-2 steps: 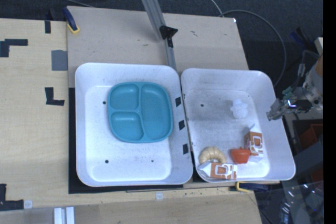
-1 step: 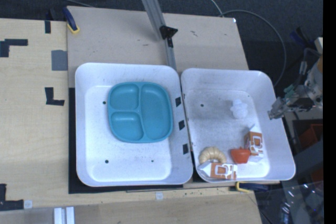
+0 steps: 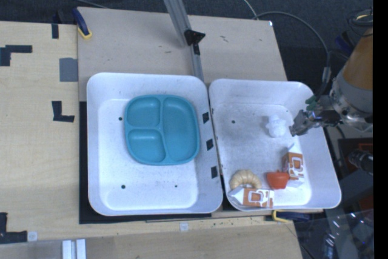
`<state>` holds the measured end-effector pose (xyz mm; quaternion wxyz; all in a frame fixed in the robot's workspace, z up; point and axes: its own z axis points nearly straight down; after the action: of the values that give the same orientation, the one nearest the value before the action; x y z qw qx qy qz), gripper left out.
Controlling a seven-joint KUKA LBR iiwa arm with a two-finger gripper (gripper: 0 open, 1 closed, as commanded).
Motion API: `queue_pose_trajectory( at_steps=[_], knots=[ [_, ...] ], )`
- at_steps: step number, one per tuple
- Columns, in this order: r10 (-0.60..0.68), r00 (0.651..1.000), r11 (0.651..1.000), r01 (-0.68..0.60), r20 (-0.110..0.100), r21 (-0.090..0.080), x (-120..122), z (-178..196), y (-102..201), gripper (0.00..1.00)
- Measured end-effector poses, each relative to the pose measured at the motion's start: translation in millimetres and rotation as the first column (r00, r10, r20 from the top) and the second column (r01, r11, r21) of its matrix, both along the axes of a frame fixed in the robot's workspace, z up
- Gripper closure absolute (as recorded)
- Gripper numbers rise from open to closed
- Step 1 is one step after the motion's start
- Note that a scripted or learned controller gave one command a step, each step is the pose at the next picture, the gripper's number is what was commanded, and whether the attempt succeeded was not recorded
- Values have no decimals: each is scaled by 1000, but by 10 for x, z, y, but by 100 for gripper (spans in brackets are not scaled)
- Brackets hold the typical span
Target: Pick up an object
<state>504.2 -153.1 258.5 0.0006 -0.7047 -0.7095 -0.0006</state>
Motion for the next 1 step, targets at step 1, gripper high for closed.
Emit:
queue_pose_trajectory(
  at_steps=[1],
  knots=[
    [0, 1000, 1000, 0, 0, 0, 95, 34, 514, 100]
  ],
)
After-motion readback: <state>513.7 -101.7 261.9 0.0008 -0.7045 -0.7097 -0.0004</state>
